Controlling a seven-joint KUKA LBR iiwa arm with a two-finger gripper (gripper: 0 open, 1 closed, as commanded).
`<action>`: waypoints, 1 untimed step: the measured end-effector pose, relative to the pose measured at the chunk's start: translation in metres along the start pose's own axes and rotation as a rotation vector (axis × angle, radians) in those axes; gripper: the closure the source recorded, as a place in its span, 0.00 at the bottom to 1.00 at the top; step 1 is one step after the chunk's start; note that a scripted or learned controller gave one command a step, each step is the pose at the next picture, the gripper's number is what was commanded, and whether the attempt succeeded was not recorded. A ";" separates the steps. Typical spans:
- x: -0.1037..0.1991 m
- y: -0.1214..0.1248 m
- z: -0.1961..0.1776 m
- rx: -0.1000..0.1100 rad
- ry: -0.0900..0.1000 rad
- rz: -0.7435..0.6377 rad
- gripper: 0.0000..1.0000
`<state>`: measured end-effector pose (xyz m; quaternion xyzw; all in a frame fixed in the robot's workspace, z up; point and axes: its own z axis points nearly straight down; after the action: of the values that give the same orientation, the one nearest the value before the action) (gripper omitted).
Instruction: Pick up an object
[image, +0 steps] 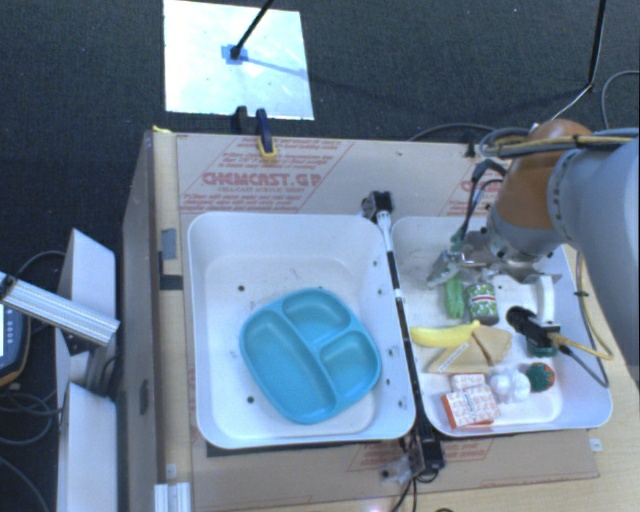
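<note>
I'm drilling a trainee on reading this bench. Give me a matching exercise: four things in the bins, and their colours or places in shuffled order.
Things:
1. divided plate
2. banana
3. gripper
4. carton

Descriptions:
A. yellow, right bin
B. over the right bin's far part, above a green item
C. light blue, left bin
D. orange and white, right bin's near edge

Pairs: 1-C, 2-A, 3-B, 4-D

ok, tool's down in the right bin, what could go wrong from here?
1. Crowding: the tool sits by the green bottle and can, so it may nudge one or grab both.
2. The banana and bread touch just below; a bumped bottle could shove them.
</note>
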<state>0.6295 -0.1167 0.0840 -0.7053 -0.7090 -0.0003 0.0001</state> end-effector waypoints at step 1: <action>0.000 0.001 -0.012 -0.004 -0.001 -0.002 1.00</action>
<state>0.6308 -0.1170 0.0956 -0.7046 -0.7096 -0.0014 -0.0015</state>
